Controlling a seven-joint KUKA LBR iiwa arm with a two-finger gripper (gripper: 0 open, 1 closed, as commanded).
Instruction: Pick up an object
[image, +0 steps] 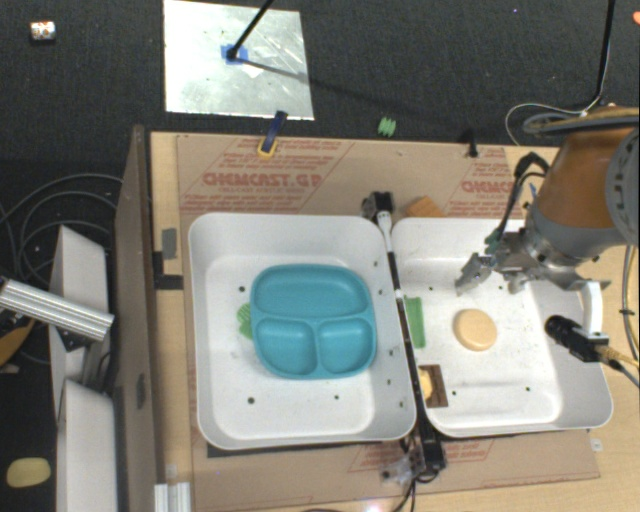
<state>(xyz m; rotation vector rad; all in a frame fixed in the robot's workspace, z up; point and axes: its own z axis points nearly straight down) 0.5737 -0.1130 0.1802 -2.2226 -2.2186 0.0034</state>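
Observation:
My gripper (492, 280) hangs over the back half of the right bin (530, 400), with the grey and orange arm coming in from the right. Its fingers stand apart, open, with nothing between them. A round tan object (475, 330) lies on the bin floor just in front of the gripper and apart from it. At the bin's left wall there is a green piece (414, 323), and a small brown block (432, 385) sits at the front left. The left bin (215, 400) holds a blue divided plate (312, 320) with a green thing (244, 320) sticking out from under its left edge.
A black divider strip (395, 290) runs between the two bins. A black part on a cable (572, 338) hangs over the right bin's right side. An orange object (424, 207) lies on the cardboard behind the bins. Cables and metal parts lie left of the bench.

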